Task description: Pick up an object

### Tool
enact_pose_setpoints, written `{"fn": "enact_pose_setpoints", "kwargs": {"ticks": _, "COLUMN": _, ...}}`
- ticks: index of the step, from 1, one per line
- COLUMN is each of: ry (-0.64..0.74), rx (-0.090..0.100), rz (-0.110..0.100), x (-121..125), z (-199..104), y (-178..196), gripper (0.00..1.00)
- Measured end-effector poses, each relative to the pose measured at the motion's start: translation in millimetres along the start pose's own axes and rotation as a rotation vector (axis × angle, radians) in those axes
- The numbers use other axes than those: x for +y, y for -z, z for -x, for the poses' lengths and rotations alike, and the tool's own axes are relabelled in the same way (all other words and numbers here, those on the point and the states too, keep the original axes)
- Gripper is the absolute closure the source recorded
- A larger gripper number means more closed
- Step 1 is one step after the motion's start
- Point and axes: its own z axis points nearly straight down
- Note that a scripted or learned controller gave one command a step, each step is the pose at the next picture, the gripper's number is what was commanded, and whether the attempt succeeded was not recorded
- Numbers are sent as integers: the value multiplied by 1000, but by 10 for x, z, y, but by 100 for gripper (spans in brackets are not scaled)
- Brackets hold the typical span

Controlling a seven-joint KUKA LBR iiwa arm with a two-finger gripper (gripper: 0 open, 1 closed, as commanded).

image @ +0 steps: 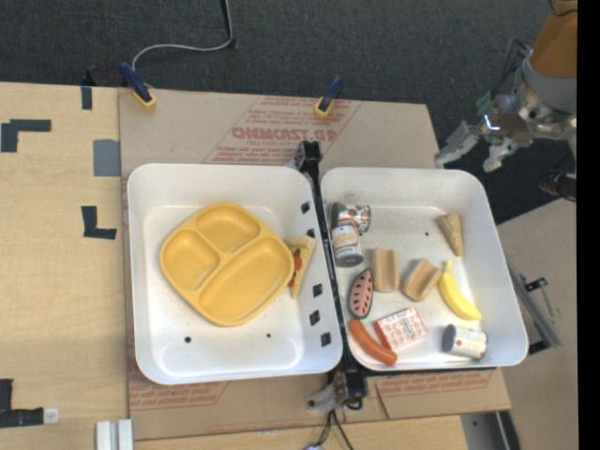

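Gripper [473,143] poised at upper right beyond the right bin [497,251], fingers spread, grasping nothing, banana [457,293] lower right in that bin, long axis running upper left to lower right

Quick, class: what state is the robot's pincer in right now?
Pincer: open, holding nothing, above the right bin's far corner.
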Motion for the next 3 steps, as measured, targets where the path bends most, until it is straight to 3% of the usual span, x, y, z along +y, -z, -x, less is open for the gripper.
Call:
{"fn": "enact_pose_setpoints", "kwargs": {"ticks": 1, "ry": 0, "rx": 1, "rz": -4, "x": 80, "z": 93, "y": -1509, "gripper": 0}}
{"fn": "enact_pose_setpoints", "kwargs": {"ticks": 2, "ry": 2, "rx": -3, "rz": 5, "x": -128, "z": 55, "y": -1794, "gripper": 0}}
{"fn": "enact_pose_setpoints", "kwargs": {"ticks": 3, "ry": -1, "rx": -4, "rz": 8, "x": -578, "z": -130, "y": -1793, "gripper": 0}}
